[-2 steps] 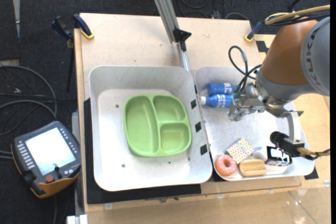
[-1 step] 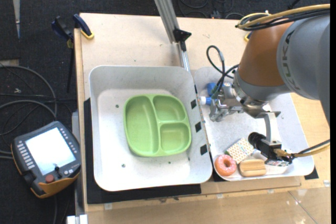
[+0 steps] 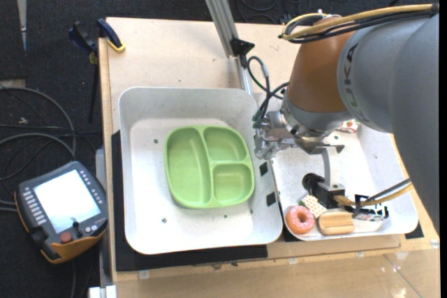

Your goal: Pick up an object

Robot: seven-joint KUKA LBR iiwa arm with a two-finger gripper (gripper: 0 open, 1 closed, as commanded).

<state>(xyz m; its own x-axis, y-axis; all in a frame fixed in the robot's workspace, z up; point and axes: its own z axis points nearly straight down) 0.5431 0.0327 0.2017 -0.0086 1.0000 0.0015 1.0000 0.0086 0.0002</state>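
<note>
The right bin (image 3: 380, 150) holds a pink-iced donut (image 3: 300, 220), a tan bread roll (image 3: 336, 222) and a small checkered cracker (image 3: 313, 205), all in its front corner. A small red and white item (image 3: 349, 126) peeks out beside the arm further back. My gripper (image 3: 268, 142) hangs below the orange wrist band, over the left edge of the right bin next to the divider between the bins. It is well behind the donut and touches none of the objects. The arm's bulk hides much of the right bin.
In the left bin (image 3: 140, 150) lies a green divided plate (image 3: 209, 165). A slanted metal pole (image 3: 216, 3) rises behind the bins. A teach pendant (image 3: 63, 209) lies left of the bench. A small mixed-colour item (image 3: 369, 214) lies right of the roll.
</note>
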